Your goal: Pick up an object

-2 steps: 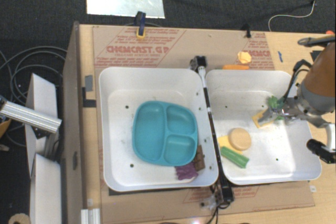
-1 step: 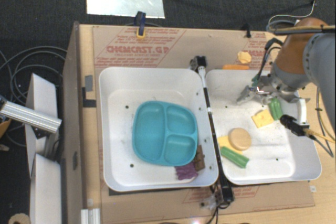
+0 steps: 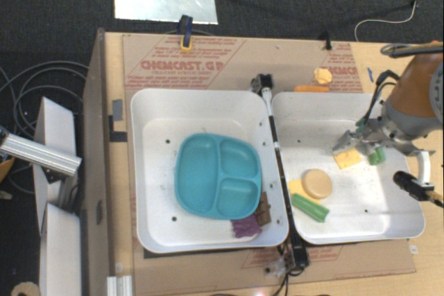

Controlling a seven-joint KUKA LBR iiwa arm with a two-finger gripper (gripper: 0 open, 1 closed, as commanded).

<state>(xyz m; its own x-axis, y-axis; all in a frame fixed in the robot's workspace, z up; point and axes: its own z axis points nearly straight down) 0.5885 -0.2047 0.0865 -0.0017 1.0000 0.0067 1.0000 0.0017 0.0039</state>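
From above, the gripper (image 3: 355, 142) sits at three o'clock in the right bin (image 3: 402, 225), over a yellow block (image 3: 347, 159); how its jaws stand cannot be told. A teal plate (image 3: 217, 175) lies in the left bin (image 3: 149, 149).

Two white bins sit side by side on the worktop: a left bin (image 3: 149, 170) and a right bin (image 3: 395, 218). The left one holds one teal divided plate (image 3: 217, 175), one purple piece (image 3: 244, 227) and one brown piece (image 3: 263, 213) at its five o'clock. The right one holds one tan round disc (image 3: 316, 183), one green stick (image 3: 309, 207), two yellow pieces (image 3: 347, 159) (image 3: 296, 186) and one small green item (image 3: 376, 155).
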